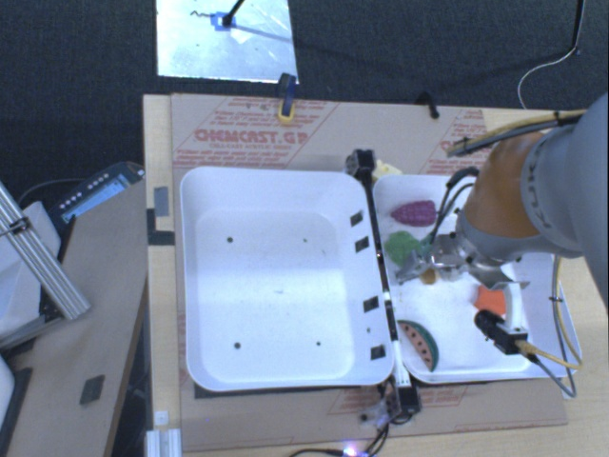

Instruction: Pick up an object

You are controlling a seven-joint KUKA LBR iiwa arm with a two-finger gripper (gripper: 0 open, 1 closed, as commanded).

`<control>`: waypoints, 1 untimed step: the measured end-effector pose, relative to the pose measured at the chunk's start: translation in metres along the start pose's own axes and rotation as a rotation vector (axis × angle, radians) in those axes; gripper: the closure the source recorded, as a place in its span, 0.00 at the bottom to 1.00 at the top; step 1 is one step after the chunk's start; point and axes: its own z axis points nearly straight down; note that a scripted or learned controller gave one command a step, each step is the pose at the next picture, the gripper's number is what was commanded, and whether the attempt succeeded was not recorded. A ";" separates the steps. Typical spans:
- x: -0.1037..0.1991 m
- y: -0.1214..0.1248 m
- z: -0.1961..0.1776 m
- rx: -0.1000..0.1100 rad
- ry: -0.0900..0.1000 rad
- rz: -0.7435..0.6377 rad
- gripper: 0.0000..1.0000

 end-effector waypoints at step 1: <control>-0.052 0.032 0.000 0.000 -0.003 0.008 0.00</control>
